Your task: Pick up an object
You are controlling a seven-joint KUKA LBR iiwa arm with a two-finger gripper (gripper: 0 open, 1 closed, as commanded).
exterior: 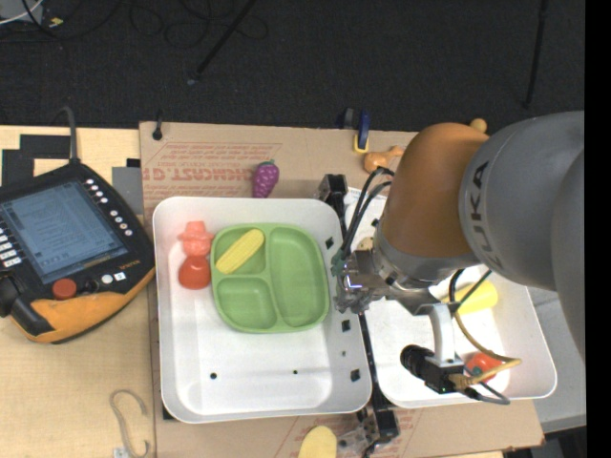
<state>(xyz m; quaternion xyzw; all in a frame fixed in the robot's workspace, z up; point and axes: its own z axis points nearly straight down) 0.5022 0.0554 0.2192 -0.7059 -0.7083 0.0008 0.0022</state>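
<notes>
My gripper (349, 288) hangs low at the left edge of the right bin (535, 380), by the divider between the bins, under the bulky grey and orange arm. A yellow object (479, 299) lies in the right bin, partly hidden by the arm. In the left bin (248, 389) sits a green divided plate (286, 289) with a yellow corn cob (238, 250) in its upper-left compartment. A red and pink toy figure (195, 255) stands just left of the plate. A small red-orange piece (482, 361) shows near the right bin's front.
A purple grape bunch (265, 177) lies on the cardboard behind the left bin. A yellow object (318, 442) rests in front of the bins. A teach pendant (67, 246) lies at the far left. An orange item (382, 158) sits behind the right bin.
</notes>
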